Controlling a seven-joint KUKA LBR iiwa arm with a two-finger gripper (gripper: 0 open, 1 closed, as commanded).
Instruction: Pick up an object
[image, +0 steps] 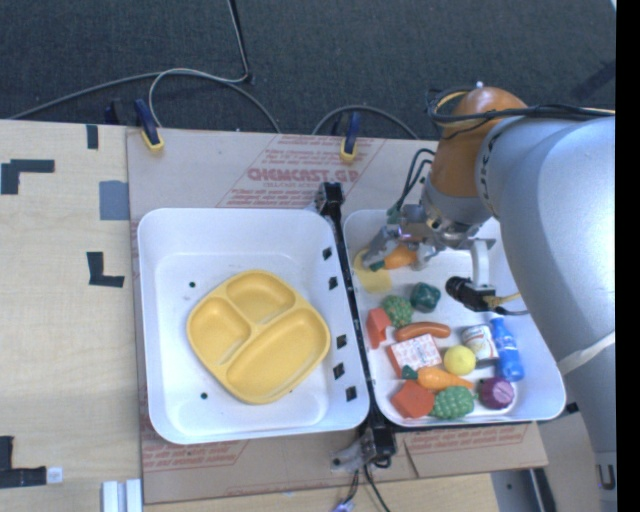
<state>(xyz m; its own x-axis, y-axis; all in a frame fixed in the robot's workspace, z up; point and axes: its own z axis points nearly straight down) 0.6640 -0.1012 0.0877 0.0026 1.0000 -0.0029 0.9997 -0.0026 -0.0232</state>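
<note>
At the upper end of the right bin (482, 419), right of the frame's centre, the gripper (396, 246) hangs low over the toy food, with the grey arm (560, 220) filling the right side of the frame above it. Whether the gripper is open or closed cannot be told from this angle. A small orange piece (401, 259) sits directly under its tip, touching or nearly touching it, but nothing shows whether it is gripped. A pale yellow piece (368, 276) lies just beside that, against the bin's left wall.

Below these, toward the lower right of the frame, the rest of the toys crowd together. A green broccoli (398, 308) and a dark green pepper (425, 296) lie side by side. A red piece (377, 326) lies to the left, by the wall. A sausage (424, 331) lies above a white and red packet (414, 352). A yellow lemon (459, 360), a small can (480, 342) and a blue bottle (505, 350) follow to the right. Along the bottom edge lie a carrot (440, 378), a red-orange block (412, 399), a bumpy green piece (453, 402) and a dark purple piece (497, 392).

The left bin (150, 300), at the frame's centre, holds a yellow divided plate (258, 335), lying flat and turned at a slant.
</note>
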